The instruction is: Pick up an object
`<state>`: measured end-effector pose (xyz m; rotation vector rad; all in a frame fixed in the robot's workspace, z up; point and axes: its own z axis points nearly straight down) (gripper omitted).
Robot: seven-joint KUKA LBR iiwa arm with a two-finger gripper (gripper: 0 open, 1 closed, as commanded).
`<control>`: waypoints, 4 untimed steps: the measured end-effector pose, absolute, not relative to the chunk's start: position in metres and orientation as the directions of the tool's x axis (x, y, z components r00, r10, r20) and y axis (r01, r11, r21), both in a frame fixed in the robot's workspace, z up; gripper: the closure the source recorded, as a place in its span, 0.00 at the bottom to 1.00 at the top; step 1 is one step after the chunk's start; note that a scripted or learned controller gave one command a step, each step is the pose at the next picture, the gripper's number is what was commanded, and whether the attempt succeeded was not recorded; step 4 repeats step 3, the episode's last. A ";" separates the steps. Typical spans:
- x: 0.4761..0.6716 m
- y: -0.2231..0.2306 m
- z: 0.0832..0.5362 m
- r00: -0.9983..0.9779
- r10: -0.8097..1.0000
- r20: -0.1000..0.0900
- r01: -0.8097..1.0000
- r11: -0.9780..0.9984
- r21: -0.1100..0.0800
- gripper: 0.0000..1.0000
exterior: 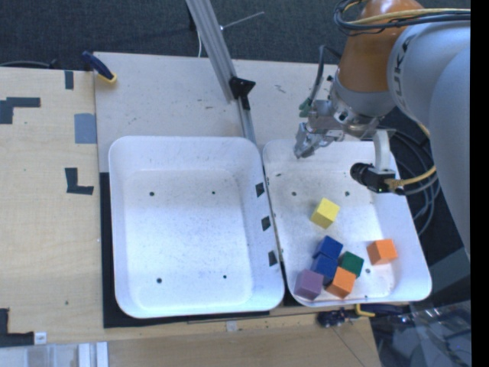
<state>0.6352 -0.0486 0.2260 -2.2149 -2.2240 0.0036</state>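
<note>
Blocks (327,212) sit scattered, corners askew, in the right bin (294,186), lower right; gripper (307,145) above them, jaw state unclear.

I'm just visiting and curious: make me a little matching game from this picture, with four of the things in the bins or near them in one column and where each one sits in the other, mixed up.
Things:
1. yellow cube
2. purple cube
3. lone orange cube
4. gripper

Places:
A. at the near edge of the right bin, beside the blue cubes
B. over the far left corner of the right bin
C. alone in the middle of the right bin
D. toward the right side of the right bin, apart from the cluster

Pairs: 1-C, 2-A, 3-D, 4-B
</note>
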 end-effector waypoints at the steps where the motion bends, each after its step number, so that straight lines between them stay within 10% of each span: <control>1: 0.599 -0.012 0.226 -0.004 1.000 0.001 1.000 0.004 -0.004 1.00; 4: 0.546 0.075 0.212 -0.005 1.000 0.001 1.000 0.005 -0.005 1.00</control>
